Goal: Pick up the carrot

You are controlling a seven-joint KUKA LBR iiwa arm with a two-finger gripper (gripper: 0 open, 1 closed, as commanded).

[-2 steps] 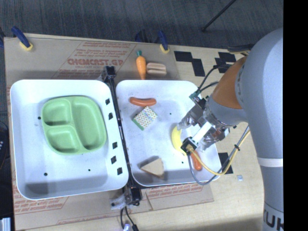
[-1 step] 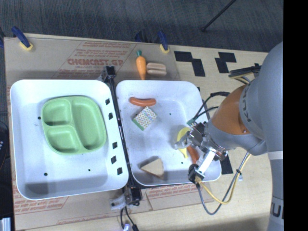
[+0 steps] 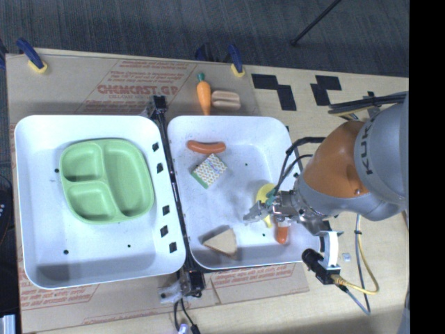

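The bench (image 3: 334, 82) carries two shallow white bins side by side. The left bin (image 3: 35, 186) holds a green divided plate (image 3: 106, 179). The right bin (image 3: 257, 134) holds several small pieces of toy food.

The grey arm (image 3: 382, 165), with its orange band (image 3: 334, 169), reaches in from the right and hangs low over the near right corner of the right bin. Its gripper (image 3: 272, 213) sits just above the bin floor there, among a yellow piece (image 3: 265, 192) and a small orange-red piece (image 3: 281, 234) that lies just beside it. How wide the tool stands I cannot tell, since the wrist and its cables cover it, and nothing can be seen clamped in it.

Elsewhere in the right bin lie a sausage (image 3: 206, 146) near the far wall, a patterned green-and-white block (image 3: 209, 170) just below it, and a tan wedge (image 3: 221, 241) near the front wall.

The carrot (image 3: 203, 96), orange with a green top, lies on the bench outside both bins, just beyond the far edge of the right bin, beside a tan bun (image 3: 225, 100). It is well apart from the gripper.

As I judge it, the task is not yet begun in any useful sense: the carrot rests untouched, and the arm is working in the wrong spot. Reaching the carrot, closing on it and lifting it all remain.
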